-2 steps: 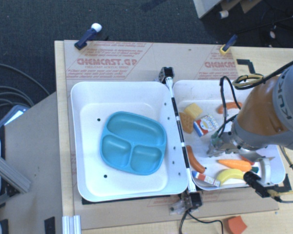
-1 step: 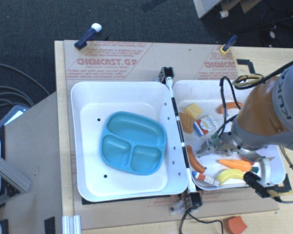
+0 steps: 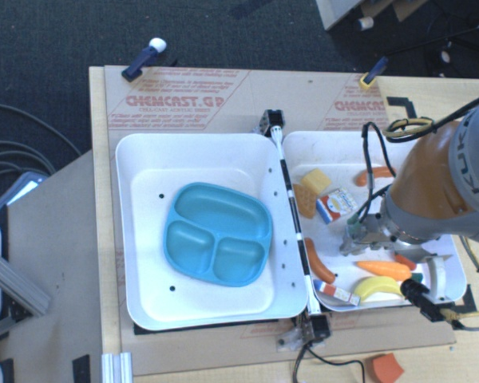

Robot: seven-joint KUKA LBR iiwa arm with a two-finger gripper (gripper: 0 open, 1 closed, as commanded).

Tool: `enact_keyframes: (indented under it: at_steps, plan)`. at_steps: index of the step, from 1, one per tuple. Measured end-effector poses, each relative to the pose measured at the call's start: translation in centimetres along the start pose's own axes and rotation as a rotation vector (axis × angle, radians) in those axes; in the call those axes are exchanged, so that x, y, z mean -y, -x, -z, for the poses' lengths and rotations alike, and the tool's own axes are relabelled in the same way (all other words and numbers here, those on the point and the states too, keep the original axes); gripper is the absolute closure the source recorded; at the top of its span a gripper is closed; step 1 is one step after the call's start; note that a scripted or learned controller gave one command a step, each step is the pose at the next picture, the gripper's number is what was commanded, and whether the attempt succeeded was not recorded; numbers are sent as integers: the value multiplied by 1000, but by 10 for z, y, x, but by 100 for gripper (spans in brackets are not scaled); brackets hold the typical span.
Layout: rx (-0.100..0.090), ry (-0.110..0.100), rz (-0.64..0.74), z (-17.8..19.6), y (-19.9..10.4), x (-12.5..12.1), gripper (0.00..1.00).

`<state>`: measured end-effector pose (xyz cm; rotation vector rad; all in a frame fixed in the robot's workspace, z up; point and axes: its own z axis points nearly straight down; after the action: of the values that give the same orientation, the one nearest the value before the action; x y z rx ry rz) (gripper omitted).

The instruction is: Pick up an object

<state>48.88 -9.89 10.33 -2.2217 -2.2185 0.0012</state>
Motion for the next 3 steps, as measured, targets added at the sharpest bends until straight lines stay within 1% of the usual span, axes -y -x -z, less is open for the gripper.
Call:
enact_keyframes:
  at_steps: [1,2,3]
  plan:
    - [0,0,0,0,0,0,0]
    - [0,-1,1,-19,15,10,0]
    - [0,0,1,-9,15,10,100]
